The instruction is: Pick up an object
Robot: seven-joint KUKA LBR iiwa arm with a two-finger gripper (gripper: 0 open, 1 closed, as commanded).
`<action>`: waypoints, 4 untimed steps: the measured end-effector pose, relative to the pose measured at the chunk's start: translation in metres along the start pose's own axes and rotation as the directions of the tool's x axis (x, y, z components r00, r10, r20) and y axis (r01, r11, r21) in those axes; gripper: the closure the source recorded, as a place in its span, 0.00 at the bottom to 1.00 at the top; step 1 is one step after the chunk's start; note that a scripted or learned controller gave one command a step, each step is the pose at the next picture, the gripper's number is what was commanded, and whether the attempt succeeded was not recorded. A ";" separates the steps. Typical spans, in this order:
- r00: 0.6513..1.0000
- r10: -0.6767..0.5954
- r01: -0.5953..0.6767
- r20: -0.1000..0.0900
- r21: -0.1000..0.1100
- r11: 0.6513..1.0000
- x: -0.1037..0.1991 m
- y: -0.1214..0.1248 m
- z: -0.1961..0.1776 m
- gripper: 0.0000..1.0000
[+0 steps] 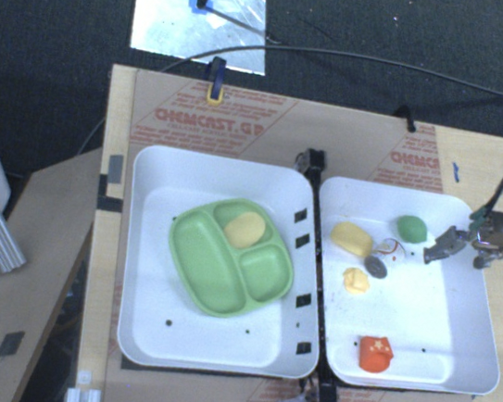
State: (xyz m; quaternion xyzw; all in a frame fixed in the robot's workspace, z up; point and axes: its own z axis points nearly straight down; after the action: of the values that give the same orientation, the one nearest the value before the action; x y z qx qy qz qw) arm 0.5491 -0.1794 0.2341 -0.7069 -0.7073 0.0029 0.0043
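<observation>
Red block (376, 353) sits nearest the camera, at the near end of the right bin (471, 359). Same bin holds a small yellow lump (356, 279), a yellow block (353, 239), a grey disc (376, 266) and a green ball (411, 229). Left bin (145, 254) has a green tray (224, 261) with a yellow lump (245, 229) in its top compartment.

Gripper (448, 245) comes in from the right, over the right bin's far half, nothing between its fingers (open or closed: cannot tell, too blurred).

Closest candidate looks like the green ball: just to the gripper's left and slightly farther from the camera, apart from it, not touching. It's round, so no long axis to line up with. Yellow block and disc lie farther left; red block well apart, toward the camera. Likely next: a short shift left and down onto the ball.
</observation>
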 end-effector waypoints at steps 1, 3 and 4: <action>1.000 -0.003 0.003 0.003 -0.012 1.000 0.001 0.003 -0.007 0.00; 1.000 -0.002 0.002 0.001 -0.008 1.000 0.014 0.003 0.084 0.00; 1.000 -0.001 0.001 0.001 -0.008 1.000 0.016 -0.007 0.137 0.00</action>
State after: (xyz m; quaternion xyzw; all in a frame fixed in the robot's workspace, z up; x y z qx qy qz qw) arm 0.5412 -0.1633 0.0974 -0.7066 -0.7076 0.0003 0.0009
